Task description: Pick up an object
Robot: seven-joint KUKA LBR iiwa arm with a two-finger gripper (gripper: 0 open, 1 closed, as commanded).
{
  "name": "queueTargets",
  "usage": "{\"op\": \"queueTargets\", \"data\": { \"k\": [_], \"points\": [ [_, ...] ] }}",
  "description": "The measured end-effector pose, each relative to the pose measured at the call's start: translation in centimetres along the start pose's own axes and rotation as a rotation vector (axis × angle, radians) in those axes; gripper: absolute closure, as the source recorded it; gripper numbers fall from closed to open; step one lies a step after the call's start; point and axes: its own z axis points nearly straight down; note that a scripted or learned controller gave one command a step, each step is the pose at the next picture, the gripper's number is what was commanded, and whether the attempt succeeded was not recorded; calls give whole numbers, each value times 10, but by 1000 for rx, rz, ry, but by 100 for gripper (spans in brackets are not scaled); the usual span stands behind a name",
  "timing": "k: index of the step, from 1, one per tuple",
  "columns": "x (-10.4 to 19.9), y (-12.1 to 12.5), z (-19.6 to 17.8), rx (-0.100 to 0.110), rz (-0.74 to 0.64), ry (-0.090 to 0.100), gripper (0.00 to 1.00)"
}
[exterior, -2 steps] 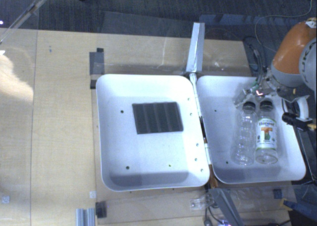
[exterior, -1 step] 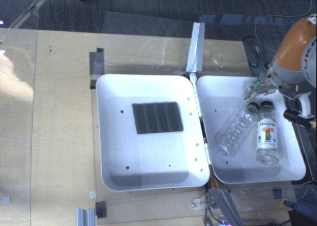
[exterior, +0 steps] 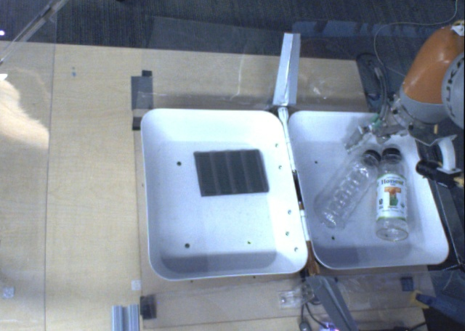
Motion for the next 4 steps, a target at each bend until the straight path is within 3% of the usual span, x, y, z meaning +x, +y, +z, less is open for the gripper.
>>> {"op": "queueTargets", "data": {
  "k": [1, 2, 3, 4],
  "points": [
    [5, -28, -9, 11, -99, 7, 0],
    [-4, 5, 11, 14, -234, 10, 0],
    [1, -11, -11, 8, -384, 8, 0],
    [-4, 9, 10, 14, -115, 10, 0]
  ]
}}
